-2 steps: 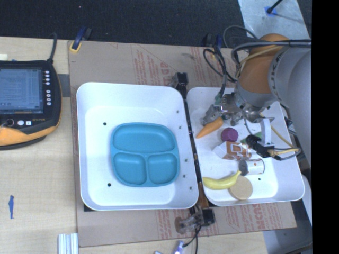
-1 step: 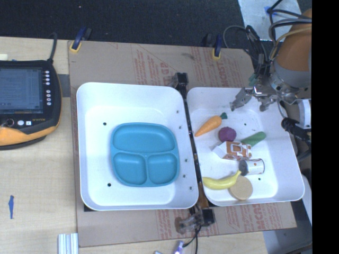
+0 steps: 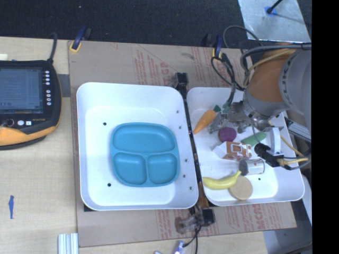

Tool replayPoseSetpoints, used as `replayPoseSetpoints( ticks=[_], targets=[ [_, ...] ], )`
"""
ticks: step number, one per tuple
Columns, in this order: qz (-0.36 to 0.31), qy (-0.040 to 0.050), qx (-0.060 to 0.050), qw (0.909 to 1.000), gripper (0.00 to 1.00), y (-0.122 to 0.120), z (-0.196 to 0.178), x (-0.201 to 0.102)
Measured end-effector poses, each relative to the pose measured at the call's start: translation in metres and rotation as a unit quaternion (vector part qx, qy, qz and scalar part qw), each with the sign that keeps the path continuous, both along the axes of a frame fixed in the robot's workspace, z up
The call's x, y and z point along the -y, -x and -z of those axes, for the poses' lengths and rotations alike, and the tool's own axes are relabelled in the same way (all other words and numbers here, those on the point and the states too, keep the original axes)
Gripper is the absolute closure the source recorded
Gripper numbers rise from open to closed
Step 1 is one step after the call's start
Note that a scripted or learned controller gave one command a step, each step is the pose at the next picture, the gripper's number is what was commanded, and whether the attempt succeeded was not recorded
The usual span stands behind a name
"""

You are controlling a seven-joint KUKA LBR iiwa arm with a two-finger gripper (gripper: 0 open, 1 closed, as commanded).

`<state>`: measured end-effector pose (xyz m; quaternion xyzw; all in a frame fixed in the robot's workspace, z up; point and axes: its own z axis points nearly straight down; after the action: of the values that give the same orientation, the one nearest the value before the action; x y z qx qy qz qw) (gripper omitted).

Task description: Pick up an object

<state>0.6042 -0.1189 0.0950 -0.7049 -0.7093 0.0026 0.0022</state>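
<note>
Over right bin (image 3: 286, 194), tool (image 3: 233, 121) hovering by purple ball (image 3: 228, 134); can't tell tool's state. Ball looks light, smooth, likely to roll: pinch across middle. Carrot (image 3: 203, 121) alongside.

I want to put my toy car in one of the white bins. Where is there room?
The left bin has bare white floor all around the blue divided plate, widest along the bin's top edge above the plate. The right bin is crowded: carrot, purple ball, banana, round tan disc and the arm over them.
</note>
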Motion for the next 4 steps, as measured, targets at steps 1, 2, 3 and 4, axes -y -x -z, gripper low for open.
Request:
replayPoseSetpoints(
  ticks=[1,2,3,4],
  targets=[
    [0.000,0.0003,0.000,1.0000,0.00,0.000,0.003,-0.023],
    [0.001,0.0004,0.001,1.0000,0.00,0.020,0.003,-0.026],
    [0.002,-0.0003,0.002,1.0000,0.00,-0.022,0.003,-0.025],
    [0.000,0.0005,0.001,1.0000,0.00,0.018,0.004,-0.014]
  ],
)
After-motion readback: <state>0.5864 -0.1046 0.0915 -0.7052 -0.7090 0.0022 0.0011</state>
